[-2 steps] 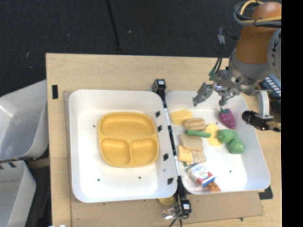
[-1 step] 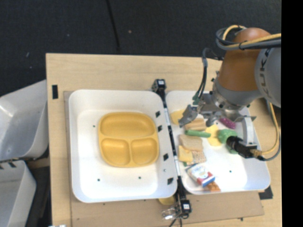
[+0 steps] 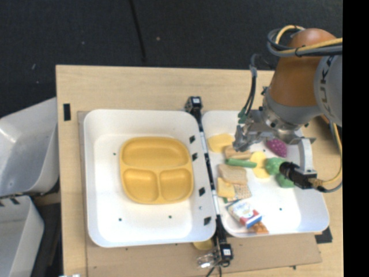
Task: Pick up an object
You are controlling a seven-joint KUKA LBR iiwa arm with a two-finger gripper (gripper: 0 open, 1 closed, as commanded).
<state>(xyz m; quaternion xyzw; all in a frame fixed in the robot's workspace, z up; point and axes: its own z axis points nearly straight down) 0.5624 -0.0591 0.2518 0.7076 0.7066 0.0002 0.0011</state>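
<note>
My gripper (image 3: 241, 143) hangs low over the right bin (image 3: 300, 212), just above a tan bread slice (image 3: 236, 152) and a green bean-like piece (image 3: 241, 163). Close by lie a yellow round chip (image 3: 218, 141), a purple grape bunch (image 3: 277, 147), a green toy (image 3: 278, 169), a tan cracker (image 3: 234, 175), a yellow wedge (image 3: 225, 188) and a red, white and blue packet (image 3: 244, 213). The arm's orange wrist (image 3: 297, 68) covers the bin's back right part.
The left bin (image 3: 98, 212) holds a yellow divided tray (image 3: 155, 169). A black divider rail (image 3: 203, 160) with clips runs between the bins. A black cable (image 3: 308, 180) crosses the right bin's right side. Wooden bench (image 3: 115, 79) lies around both bins.
</note>
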